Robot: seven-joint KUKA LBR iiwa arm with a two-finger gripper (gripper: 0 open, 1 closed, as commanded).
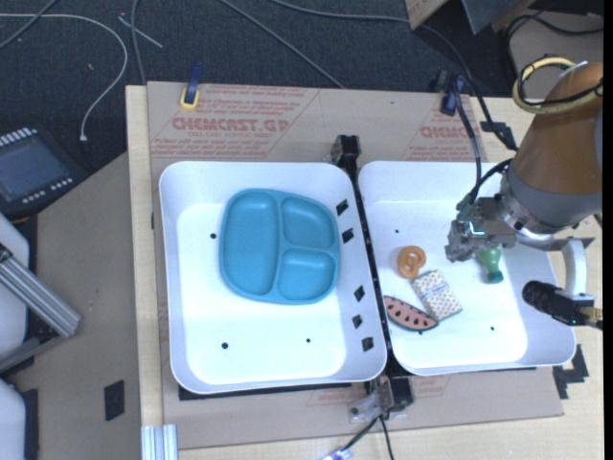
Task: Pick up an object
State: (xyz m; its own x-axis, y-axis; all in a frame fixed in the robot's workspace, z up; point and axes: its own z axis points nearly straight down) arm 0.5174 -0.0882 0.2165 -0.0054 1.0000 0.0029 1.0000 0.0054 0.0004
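In the right bin [498,348] lie an orange pretzel-shaped ring [412,261], a patterned white packet [438,293] and a watermelon slice [411,314]. A green bottle-like object [491,262] sits further right, just under the gripper. My gripper [471,241] hangs low over the bin, right of the ring and touching or nearly touching the green object's left side. Nothing visibly sits between its fingers.
The left bin [192,343] holds a blue divided plate [280,245]. A black divider with clips [356,257] runs between the bins. The arm's orange-banded body [565,151] covers the right bin's far right corner. Cables lie on the floor behind the bench.
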